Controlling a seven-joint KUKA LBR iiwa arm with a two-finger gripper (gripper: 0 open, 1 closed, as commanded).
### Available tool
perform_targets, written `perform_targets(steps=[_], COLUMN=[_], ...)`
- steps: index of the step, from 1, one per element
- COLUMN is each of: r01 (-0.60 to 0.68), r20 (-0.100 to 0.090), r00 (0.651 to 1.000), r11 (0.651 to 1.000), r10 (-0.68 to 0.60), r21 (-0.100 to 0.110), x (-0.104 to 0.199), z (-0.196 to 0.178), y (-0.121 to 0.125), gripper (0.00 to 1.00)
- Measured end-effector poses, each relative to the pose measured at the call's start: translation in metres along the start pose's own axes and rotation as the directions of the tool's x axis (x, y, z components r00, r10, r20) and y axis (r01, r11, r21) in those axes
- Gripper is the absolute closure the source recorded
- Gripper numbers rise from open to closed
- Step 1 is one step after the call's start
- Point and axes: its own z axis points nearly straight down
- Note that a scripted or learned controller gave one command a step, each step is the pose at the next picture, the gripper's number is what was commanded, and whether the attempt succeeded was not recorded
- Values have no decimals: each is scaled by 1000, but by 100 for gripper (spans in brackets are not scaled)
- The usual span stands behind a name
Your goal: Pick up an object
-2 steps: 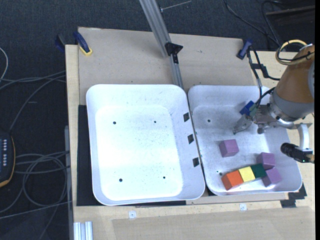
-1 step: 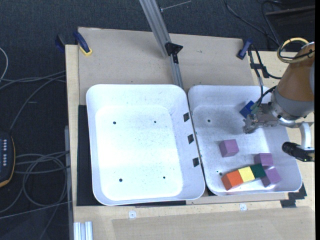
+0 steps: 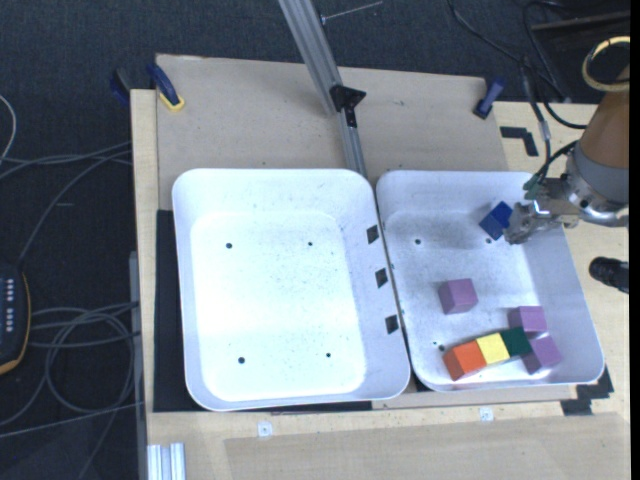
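Nearest the camera, the right bin (image 3: 585, 313) holds a striped bar (image 3: 487, 353) of orange, yellow and green, and three purple cubes: two (image 3: 527, 318) (image 3: 545, 350) bunched with it against the front wall, one (image 3: 457, 295) loose mid-floor. Farther back, one blue block (image 3: 495, 219) seems pinched in the claw (image 3: 515, 226), tilted, likely lifted off the floor. Beyond lies bare tabletop (image 3: 250, 118).

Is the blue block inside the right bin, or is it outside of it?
Inside. The blue block shows against the white floor of the right bin, near its far edge, beside the gripper.
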Motion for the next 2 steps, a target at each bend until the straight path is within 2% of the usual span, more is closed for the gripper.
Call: perform_targets(steps=[1,2], r01=[1,0], r20=[0,1], r00=[1000,1000], r11=[1000,1000], r10=[-1,0], r21=[0,-2], x=[4,0], z=[-49,-114], y=[11,12], gripper=[100,100])
